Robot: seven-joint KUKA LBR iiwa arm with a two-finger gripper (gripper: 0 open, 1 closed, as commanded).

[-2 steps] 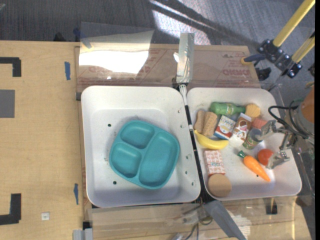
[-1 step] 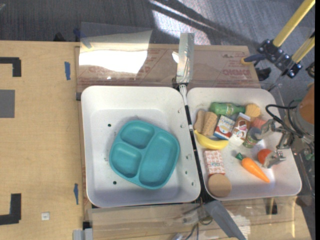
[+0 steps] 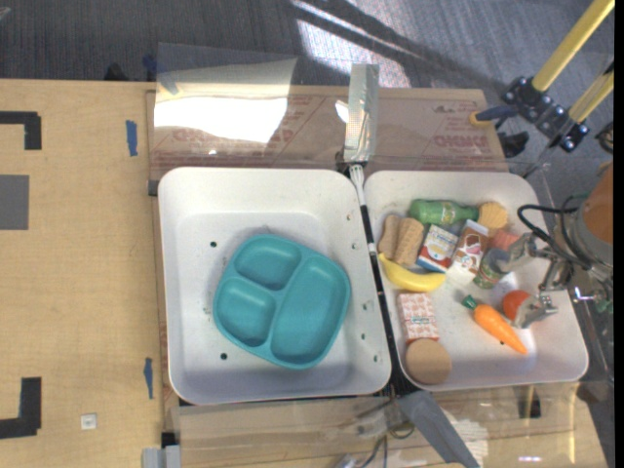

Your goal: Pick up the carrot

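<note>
At five o'clock in the right bin [image 3: 575, 364] lies the carrot [image 3: 497, 327], seemingly light, stiff, smooth; best pinched mid-body. Just at its two o'clock hangs the gripper [image 3: 542, 305], its state unreadable.

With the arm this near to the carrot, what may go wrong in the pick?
1. The carrot lies right beside a red tomato, seemingly touching it; the pincer may close on the tomato or push it away.
2. The carrot lies at a slant, near the right bin's front wall, so a grasp along its length may slip off.
3. The food items are crowded; the can stands close to the arm and may be knocked.
</note>
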